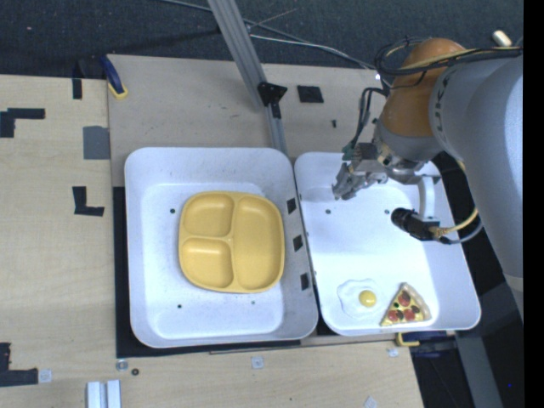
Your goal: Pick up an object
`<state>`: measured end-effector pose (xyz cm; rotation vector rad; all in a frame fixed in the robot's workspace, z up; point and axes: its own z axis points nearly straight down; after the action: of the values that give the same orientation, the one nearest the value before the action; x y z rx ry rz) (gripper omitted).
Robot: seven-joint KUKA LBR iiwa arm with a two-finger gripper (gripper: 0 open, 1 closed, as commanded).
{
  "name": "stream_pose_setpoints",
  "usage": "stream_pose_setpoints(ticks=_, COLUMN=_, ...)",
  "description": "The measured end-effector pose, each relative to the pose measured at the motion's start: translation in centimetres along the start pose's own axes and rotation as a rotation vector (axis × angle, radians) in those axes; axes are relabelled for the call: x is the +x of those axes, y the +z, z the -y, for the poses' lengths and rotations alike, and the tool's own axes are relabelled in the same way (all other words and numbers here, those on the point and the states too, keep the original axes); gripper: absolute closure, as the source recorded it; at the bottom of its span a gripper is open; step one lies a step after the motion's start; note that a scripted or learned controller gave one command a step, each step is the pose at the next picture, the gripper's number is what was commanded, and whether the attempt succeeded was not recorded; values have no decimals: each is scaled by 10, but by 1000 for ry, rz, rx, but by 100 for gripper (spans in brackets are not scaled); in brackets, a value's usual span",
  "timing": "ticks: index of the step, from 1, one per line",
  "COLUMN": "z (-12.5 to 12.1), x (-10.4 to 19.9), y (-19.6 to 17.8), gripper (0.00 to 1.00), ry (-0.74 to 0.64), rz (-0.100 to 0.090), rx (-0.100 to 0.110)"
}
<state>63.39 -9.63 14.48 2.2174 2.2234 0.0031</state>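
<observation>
A fried egg toy and a pizza slice toy lie side by side at the near edge of the right bin. My gripper hangs over the far left part of that bin, well away from both toys. Its fingers point down and to the left, with nothing visible between them. A yellow divided plate rests in the middle of the left bin.
A slanted metal pole stands behind the bins, its foot near the gap between them. The grey arm with its orange band covers the right bin's far right corner. A black and yellow cable hangs off the wrist.
</observation>
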Motion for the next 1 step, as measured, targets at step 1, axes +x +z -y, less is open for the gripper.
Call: stream_pose_setpoints(ticks=1, z=-1, x=3, y=-42, gripper=100, ry=1, rz=0, rx=0)
